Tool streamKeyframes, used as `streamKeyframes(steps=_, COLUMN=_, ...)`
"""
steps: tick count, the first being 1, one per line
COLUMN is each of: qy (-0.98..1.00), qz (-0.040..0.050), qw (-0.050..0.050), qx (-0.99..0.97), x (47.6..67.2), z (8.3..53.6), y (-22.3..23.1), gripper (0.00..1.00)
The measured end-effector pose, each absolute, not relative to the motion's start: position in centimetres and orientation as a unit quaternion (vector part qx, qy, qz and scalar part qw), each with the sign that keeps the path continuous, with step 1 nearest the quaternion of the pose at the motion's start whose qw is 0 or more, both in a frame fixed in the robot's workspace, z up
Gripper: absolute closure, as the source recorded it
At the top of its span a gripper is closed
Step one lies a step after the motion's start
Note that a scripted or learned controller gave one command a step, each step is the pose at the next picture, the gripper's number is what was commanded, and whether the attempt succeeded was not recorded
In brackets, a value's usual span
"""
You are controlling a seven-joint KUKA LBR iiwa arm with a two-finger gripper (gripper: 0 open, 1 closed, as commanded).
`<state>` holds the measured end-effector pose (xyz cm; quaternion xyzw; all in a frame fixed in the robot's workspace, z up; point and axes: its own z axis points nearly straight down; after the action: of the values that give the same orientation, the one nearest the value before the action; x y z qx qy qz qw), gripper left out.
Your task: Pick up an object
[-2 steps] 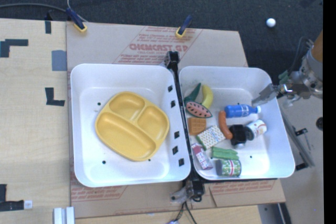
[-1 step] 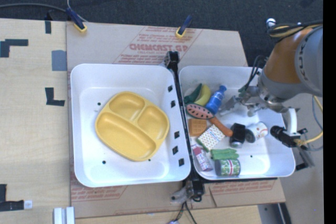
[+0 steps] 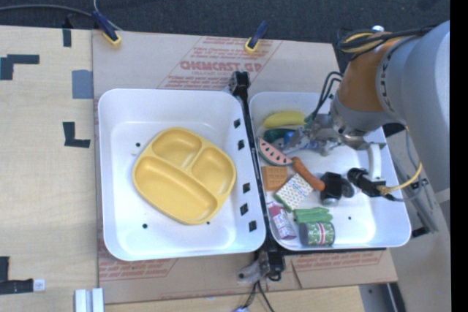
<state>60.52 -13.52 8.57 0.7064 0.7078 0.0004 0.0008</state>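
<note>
Objects (image 3: pixel 292 183) lie gathered in the left half of the right bin (image 3: pixel 365 224). From the far end to the near end they are: a yellow banana (image 3: pixel 284 118), a blue-green item (image 3: pixel 281 135), a watermelon slice (image 3: pixel 268 152), an orange carrot-shaped piece (image 3: pixel 308 173), a tan square cracker (image 3: pixel 274 177), a checked white-and-green packet (image 3: pixel 294 192), a green piece (image 3: pixel 312 215), a pink packet (image 3: pixel 280 221) and a green can (image 3: pixel 316 233).

The arm (image 3: pixel 428 84) enters from the right, well above the bench. Its grey body bends downward and to the left. The orange band (image 3: pixel 362 84) sits above the wrist, over the far right part of the right bin.

The gripper (image 3: pixel 316 139) is low inside that bin. It is just beside the banana and the blue-green item, and beyond the carrot-shaped piece. Whether it is open or closed cannot be told from this slant. No object is visibly held in it.

The left bin (image 3: pixel 117 157) holds a yellow divided plate (image 3: pixel 186 175), lying flat near its centre and well apart from the gripper.
</note>
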Motion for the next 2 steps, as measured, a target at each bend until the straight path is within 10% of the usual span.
streamKeyframes(steps=1, qy=0.708, qz=0.0004, qw=0.002, qx=0.706, x=60.6, z=9.6, y=-13.6, gripper=1.00)
streamKeyframes(steps=2, qy=0.707, qz=-0.0001, qw=0.001, qx=0.707, x=50.1, z=20.7, y=-14.3, gripper=1.00)
